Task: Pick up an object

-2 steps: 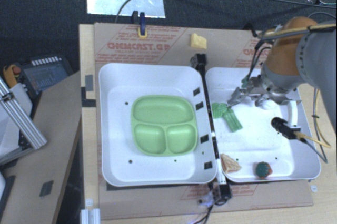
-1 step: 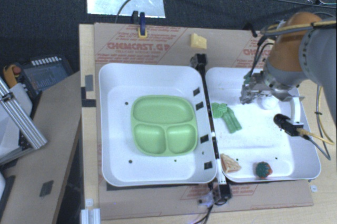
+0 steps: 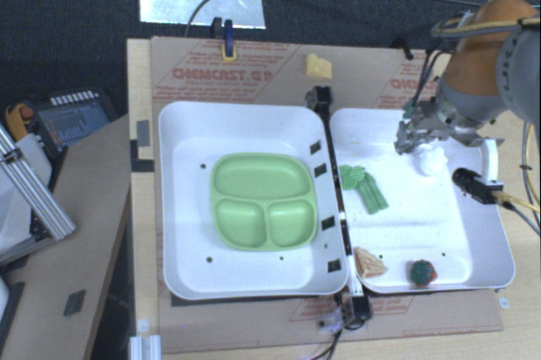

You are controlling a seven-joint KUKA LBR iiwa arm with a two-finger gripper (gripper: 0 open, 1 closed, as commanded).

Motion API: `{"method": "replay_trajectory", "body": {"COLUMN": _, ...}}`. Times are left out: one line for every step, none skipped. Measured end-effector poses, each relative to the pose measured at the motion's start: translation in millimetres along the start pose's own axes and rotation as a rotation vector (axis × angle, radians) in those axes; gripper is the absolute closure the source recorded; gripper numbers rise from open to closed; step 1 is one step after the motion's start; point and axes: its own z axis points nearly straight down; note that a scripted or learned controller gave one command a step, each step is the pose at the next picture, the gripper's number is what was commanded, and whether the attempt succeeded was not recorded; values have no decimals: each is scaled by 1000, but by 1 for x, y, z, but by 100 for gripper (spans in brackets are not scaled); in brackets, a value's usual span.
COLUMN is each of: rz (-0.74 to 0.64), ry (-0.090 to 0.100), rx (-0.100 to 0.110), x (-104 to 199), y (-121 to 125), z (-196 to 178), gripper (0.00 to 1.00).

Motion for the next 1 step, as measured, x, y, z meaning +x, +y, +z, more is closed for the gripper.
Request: {"method": "replay_trajectory", "body": {"rz": -1, "ry": 0, "rx": -1, "x": 0, "y": 2, "z": -54, "gripper": 100}}
